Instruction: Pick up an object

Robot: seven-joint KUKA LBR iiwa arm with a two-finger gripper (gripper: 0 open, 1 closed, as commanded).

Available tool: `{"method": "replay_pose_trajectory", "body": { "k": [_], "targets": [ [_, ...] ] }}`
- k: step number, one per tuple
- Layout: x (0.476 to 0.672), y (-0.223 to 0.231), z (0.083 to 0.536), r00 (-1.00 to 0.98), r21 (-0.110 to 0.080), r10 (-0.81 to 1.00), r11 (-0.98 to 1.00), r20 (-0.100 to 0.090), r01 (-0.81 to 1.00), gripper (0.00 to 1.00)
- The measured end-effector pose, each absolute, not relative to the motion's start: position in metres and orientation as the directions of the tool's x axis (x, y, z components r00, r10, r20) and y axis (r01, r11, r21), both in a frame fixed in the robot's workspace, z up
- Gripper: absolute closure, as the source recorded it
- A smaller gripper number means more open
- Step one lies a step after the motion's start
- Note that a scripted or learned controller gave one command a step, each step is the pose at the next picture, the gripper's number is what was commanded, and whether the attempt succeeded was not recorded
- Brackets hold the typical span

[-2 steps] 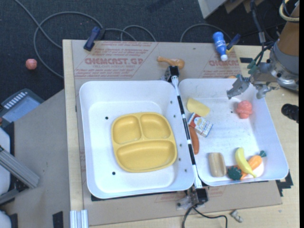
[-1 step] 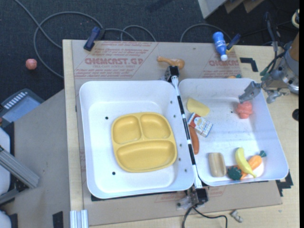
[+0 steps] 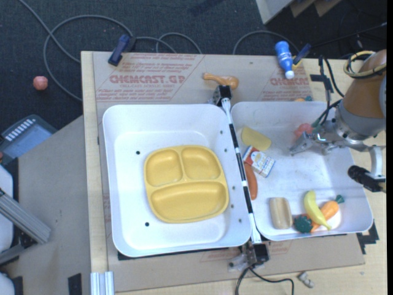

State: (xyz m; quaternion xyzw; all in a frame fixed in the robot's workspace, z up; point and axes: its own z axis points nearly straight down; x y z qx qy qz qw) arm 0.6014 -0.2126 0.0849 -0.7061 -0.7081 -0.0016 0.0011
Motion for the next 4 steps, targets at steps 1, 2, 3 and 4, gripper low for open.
{"method": "replay_pose_trajectory", "body": {
  "k": [1,2,3,4],
  "targets": [
    [0.648,-0.163,0.085,-0.002,0.003,1.0,0.002,0.001,1.0,0.0],
    [0.667,-0.179,0.085,-0.001,0.003,1.0,0.001,-0.002,1.0,0.0],
    [0.668,-0.178,0.096,-0.002,0.007,1.0,0.002,-0.004,1.0,1.0],
    [0.667,-0.116,0.114,-0.001,0.0,1.0,0.001,0.001,1.0,1.0]
  ]
}}
